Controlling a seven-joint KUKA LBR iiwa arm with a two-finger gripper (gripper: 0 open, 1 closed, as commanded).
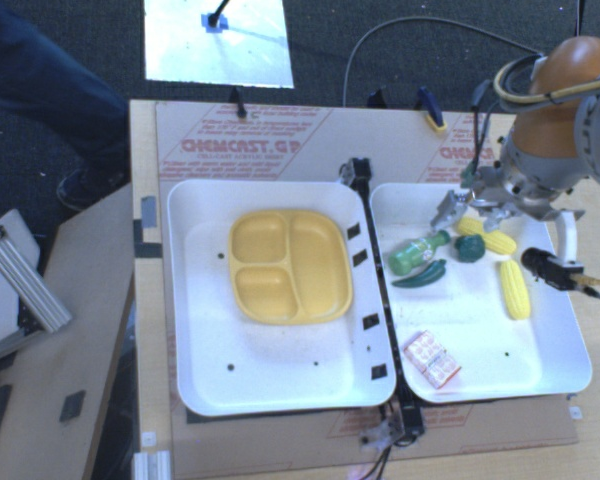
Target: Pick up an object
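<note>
My gripper [472, 212] hangs over the far part of the right bin [570, 368], its fingers spread and nothing between them. Just below it lie a small yellow piece [470, 226], a dark green round item [469, 249] and a short yellow corn piece [500, 242]. A green bottle [415, 255] lies to the left of those, with a dark green chili [420, 276] beside it. A longer corn cob [514, 288] lies toward the bin's right side. A pink and white box [432, 358] rests near the front edge.
The left bin [195, 368] holds a yellow divided plate [288, 266]. A raised divider with black clips [372, 278] separates the two bins. The grey arm with its orange band [570, 68] comes in from the upper right.
</note>
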